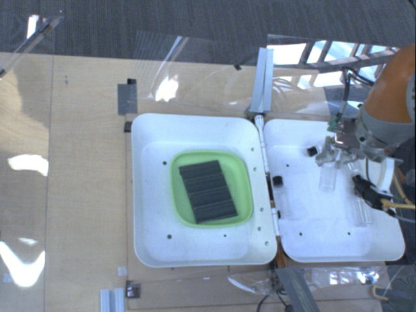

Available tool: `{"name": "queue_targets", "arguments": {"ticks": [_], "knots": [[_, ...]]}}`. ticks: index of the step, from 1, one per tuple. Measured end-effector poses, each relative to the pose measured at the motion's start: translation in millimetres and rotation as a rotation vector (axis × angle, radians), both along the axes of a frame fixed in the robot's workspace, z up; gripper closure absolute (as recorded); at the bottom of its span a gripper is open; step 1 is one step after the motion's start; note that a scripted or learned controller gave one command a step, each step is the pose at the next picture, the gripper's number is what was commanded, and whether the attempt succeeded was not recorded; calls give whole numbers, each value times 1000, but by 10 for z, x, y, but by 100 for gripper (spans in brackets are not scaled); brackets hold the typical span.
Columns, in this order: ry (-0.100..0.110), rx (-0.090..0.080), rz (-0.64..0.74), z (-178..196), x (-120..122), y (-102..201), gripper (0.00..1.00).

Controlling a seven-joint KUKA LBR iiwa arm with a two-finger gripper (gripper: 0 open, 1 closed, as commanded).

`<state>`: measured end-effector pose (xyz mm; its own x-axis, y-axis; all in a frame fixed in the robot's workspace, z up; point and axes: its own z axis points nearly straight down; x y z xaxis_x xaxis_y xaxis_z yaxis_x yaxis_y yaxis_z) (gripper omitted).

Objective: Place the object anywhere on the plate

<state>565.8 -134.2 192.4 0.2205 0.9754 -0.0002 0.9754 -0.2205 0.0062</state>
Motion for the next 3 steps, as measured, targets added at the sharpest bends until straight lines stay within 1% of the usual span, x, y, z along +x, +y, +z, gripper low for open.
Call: {"name": "queue_targets", "arguments": {"ticks": [1, 2, 3], "knots": [[3, 2, 183, -80, -391, 879, 100], [1, 1, 210, -74, -331, 1702, 100], [1, 1, 210, -73, -330, 1698, 0]]}}
